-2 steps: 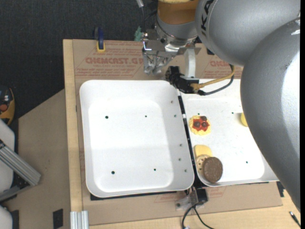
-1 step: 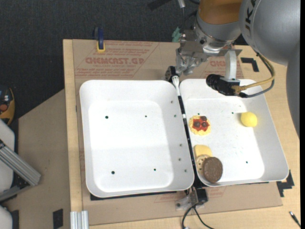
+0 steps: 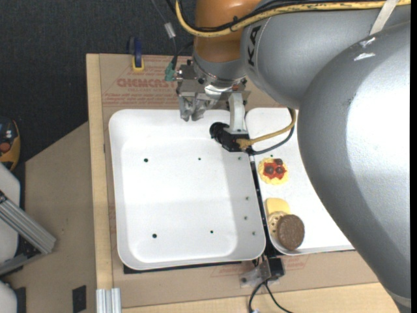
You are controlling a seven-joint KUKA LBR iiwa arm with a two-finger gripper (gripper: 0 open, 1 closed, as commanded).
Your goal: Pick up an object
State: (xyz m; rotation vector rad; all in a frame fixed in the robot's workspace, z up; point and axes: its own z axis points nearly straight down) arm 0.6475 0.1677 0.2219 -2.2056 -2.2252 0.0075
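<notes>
Nearest the camera stood the arm point(image 3: 339, 109): a broad grey link filling the right side, with an orange band point(image 3: 225, 5) above the wrist and yellow and black cables looped around it.

Item: gripper point(image 3: 190, 113), hung below the wrist over the far edge of the left bin. Two short dark fingers pointed downward; nothing showed between them. From that angle I could not tell whether they stood apart or closed.

Item: left bin point(image 3: 130, 240), shallow, white, with rounded corners and a few small dark dots on its floor.

Item: right bin point(image 3: 326, 240), white, lying just beside the left one and largely covered by the arm.

Item: yellow disc with red and dark topping point(image 3: 273, 171), in the right bin near the dividing rims. It looked roughly round, so no long axis could be read.

Item: brown round piece point(image 3: 290, 231), at the near end of the same bin, touching or overlapping a pale yellow piece point(image 3: 277, 205) just behind it. As a pair they ran along the bin's length, near to far.

Item: black fitting point(image 3: 225, 137) on a cable, by the far end of the rims.

Item: tan board point(image 3: 101, 175) beneath both bins, with red lettering along its far edge and a blue-and-yellow clamp point(image 3: 137, 54) at that edge.
</notes>
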